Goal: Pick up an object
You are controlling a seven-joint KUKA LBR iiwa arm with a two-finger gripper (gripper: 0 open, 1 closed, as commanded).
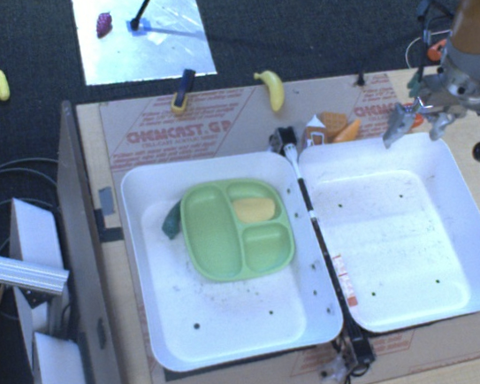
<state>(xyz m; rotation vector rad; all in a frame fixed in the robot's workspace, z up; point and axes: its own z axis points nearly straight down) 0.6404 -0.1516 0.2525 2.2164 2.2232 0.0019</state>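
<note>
The arm's fingers (415,122) hang spread apart and grasping nothing over the far rim of the right bin (477,223); just left of them an orange wedge (347,131) rests on the counter (211,119); well to their left, in the left bin (167,332), a green divided plate (231,250) holds a yellow piece (255,208), a dark teal object (171,220) touching its far edge.
</note>
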